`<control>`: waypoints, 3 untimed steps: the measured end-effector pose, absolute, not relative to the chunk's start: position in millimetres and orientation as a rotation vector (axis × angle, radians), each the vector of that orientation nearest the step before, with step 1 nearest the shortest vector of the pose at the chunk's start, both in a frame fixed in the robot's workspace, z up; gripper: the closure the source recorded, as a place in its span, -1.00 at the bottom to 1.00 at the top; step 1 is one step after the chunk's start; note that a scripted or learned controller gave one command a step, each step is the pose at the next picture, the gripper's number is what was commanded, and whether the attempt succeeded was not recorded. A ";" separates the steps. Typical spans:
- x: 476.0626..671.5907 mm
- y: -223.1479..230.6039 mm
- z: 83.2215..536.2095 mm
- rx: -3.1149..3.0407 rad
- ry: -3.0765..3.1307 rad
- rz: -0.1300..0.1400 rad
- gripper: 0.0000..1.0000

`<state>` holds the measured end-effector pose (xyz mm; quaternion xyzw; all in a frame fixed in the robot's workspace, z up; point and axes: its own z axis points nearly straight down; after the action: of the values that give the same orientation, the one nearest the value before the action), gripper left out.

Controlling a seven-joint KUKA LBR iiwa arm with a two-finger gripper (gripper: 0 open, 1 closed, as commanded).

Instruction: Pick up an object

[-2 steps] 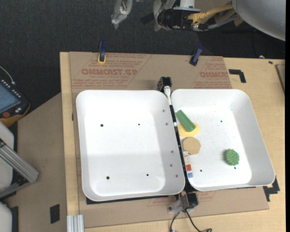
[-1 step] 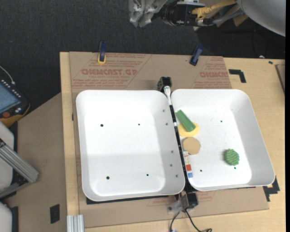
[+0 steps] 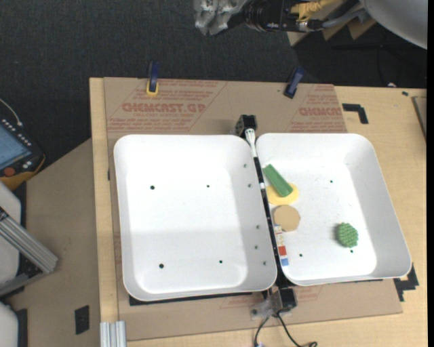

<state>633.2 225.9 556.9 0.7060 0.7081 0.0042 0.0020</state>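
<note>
- On your left sits the left bin [image 3: 183,213], a shallow white tray with rounded corners and a few small dark dots on its floor; it reads as smooth moulded plastic, and I judge it the drop-off side.
- Both bins rest on a brown board [image 3: 224,101] printed with red lettering. Two clamps at the far edge, a yellow and blue clamp [image 3: 153,81] and a blue clamp [image 3: 294,83], probably keep it from sliding.
- A dark seam strip [image 3: 261,196] runs between the bins where their rims meet.
- In the right bin [image 3: 369,203], your candidates crowd the wall next to that seam: a green block [image 3: 277,179], long and flat-sided, lies tilted across a yellow piece [image 3: 285,196], touching it.
- Just nearer sits a tan disc [image 3: 287,218], round and matte, and a small red-and-blue item [image 3: 282,255] hugs the wall; I can't make out what it is.
- A green knobbly ball [image 3: 346,234] stands well apart, so it looks the easiest pick.
- The gripper [image 3: 215,15] hangs blurred beyond the board's far edge, above dark floor; I can't tell its state.
</note>
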 end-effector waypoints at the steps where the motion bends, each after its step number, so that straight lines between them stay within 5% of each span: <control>1: 633.3 226.8 567.1 2.213 2.223 0.017 1.00; 3: 633.3 228.7 588.5 2.207 2.224 0.026 1.00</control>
<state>633.3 228.7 588.5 0.7043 0.7098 0.0084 0.0040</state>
